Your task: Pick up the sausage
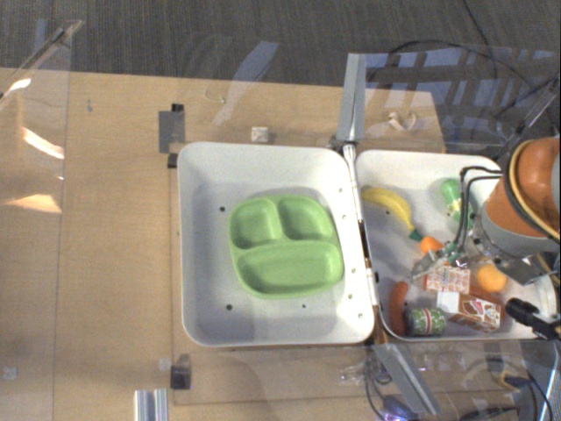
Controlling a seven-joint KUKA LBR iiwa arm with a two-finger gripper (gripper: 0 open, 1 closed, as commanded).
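Two white bins (188, 261): one green tray (286, 245) left; right, one banana (391, 206), one sausage (399, 306) (gripper (456, 251) state unclear).

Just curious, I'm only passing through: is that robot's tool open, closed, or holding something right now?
Tool: cannot be told; it is low over the right bin, among the toy food.

sausage (399, 303): reddish-brown, short and rounded, lying flat in the right bin (379, 235), front-left corner, close to the left wall. Long axis runs roughly front to back. Lower end touches or is partly covered by the green can (425, 321). Nothing gripping it.
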